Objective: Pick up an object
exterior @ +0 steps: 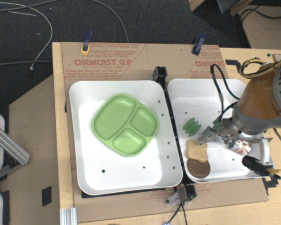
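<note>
A slanted overhead view of a brown counter carrying two shallow white bins side by side. Red printing on the counter's board reads "CHEMCAST GP", seen once behind the left bin and again, partly cut off, behind the right bin. Two blue clamps grip the board's far edge, one at the left and one further right.

In the left bin lies a pale green divided plate with three compartments, turned at an angle and resting near the bin's middle.

The right bin holds several small things. A small green leafy toy lies near its left side. Nearer the front left corner sits a tan, bread-like piece, touching a round brown disc just in front of it. A small white and red object lies toward the right, partly hidden by the arm; any writing on it is too small to read.

The arm, with its orange band, reaches in from the right over the right bin. Its jaws hang low in the bin between the green toy and the white and red object, appearing spread apart with nothing between them.
</note>
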`<state>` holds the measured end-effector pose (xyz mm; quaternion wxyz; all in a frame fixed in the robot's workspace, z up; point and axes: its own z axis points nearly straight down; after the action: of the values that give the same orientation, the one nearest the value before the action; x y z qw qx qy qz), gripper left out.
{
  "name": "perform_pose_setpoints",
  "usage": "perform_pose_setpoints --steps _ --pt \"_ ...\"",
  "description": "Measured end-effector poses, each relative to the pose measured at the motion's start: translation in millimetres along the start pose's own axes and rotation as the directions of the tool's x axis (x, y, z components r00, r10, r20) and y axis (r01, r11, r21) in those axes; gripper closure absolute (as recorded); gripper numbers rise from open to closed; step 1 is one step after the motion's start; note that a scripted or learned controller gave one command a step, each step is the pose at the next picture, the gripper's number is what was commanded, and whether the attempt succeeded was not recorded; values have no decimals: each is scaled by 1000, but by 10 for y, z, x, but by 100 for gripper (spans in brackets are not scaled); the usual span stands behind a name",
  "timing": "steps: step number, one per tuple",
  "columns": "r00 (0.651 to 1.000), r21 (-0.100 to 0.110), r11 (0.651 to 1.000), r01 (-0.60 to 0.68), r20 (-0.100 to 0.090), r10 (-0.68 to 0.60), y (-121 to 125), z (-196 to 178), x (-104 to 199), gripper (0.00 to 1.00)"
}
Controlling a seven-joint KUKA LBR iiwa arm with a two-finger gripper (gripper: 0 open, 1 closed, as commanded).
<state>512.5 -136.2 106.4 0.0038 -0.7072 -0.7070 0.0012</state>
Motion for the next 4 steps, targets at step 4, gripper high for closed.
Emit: perform_pose_setpoints --steps 4 --pt "1000 -10 1000 2 4 -1 115 -1435 81 100"
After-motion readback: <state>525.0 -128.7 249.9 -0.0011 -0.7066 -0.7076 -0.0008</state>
